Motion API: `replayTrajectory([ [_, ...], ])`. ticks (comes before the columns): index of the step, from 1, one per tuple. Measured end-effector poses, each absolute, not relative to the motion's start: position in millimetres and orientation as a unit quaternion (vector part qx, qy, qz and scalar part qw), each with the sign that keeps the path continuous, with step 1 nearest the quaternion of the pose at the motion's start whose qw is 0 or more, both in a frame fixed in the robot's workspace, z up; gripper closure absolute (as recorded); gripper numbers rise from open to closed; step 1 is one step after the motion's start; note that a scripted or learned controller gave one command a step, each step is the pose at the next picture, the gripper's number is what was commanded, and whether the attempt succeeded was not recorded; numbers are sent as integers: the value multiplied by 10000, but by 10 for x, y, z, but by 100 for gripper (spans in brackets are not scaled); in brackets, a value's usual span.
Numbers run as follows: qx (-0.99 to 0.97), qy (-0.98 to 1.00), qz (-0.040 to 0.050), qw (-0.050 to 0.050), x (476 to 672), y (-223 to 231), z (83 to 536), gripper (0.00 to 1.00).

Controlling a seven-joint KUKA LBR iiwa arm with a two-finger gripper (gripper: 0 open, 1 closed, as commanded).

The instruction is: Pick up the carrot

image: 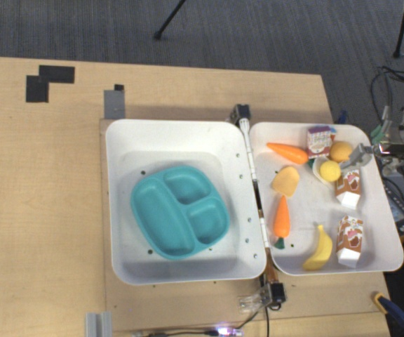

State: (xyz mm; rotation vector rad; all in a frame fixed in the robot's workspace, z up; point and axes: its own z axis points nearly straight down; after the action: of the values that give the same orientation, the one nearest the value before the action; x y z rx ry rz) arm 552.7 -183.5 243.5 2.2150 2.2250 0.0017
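Carrots [281, 220] [288, 152] in right bin [377, 258], well left of gripper [367, 152] at bin's edge, finger state unclear

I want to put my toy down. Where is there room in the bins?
Left white bin: bare floor all around the teal divided plate. Right white bin: crowded, with a bare patch between the upright orange carrot and the brown milk cartons.

A teal divided tray [179, 210] sits in the left bin [118, 188]; the right bin [391, 255] holds a banana [319, 248] and two milk cartons [348, 241]
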Motion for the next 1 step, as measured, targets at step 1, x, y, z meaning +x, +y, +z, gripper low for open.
replayTrajectory([
  [1, 6889, 7249, 1, -4, 5404, -1475, 1078, 0],
])
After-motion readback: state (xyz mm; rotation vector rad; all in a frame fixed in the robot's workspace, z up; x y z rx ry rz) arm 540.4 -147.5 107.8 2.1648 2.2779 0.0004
